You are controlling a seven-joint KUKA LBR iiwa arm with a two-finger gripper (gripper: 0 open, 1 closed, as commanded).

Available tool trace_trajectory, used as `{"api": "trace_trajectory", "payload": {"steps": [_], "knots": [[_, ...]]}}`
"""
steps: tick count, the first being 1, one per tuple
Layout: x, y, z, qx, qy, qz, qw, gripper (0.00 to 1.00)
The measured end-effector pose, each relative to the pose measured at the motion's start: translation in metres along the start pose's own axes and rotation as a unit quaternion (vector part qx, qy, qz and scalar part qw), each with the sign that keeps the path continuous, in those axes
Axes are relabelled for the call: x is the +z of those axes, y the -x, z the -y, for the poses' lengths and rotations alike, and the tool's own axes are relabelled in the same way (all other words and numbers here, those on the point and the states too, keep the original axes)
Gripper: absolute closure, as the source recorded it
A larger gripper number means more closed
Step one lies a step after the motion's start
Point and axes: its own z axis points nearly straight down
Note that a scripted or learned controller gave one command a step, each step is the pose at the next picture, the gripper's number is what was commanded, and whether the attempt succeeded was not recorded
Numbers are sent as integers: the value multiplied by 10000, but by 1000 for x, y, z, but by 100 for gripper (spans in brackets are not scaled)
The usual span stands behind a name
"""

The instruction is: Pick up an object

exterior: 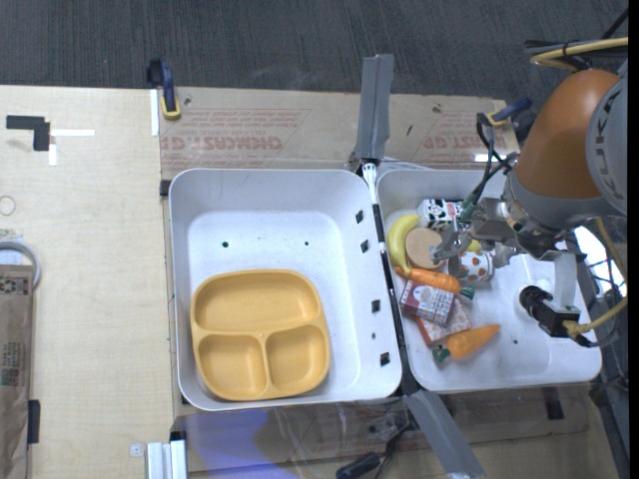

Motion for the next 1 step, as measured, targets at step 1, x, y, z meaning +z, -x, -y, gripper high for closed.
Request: {"api": "trace_trajectory", "payload": {"steps": [1], "knots": [[100, 15, -6, -510, 1, -5, 9987, 0]]}}
